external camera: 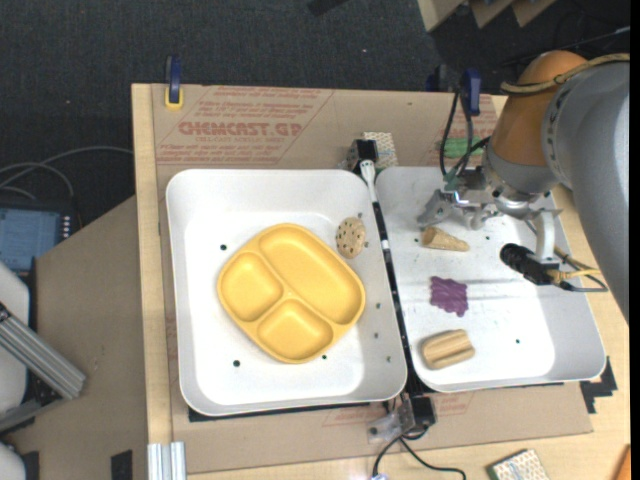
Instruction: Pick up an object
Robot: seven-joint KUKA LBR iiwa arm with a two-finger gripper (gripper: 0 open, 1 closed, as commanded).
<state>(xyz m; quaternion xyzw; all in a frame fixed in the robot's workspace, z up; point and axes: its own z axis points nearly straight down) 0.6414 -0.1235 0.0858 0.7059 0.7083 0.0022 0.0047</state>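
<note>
Gripper (pixel 452 204) over right bin (pixel 570 353) | grip state unclear | cone-shaped object (pixel 443 238) just below it

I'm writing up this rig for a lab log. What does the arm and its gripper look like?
The arm is a thick, rounded grey body with an orange band above the wrist. Below the band sits a silvery metal gripper over the right bin. Thin dark cables run down beside the wrist, and a black cylindrical part juts out nearby.
</note>
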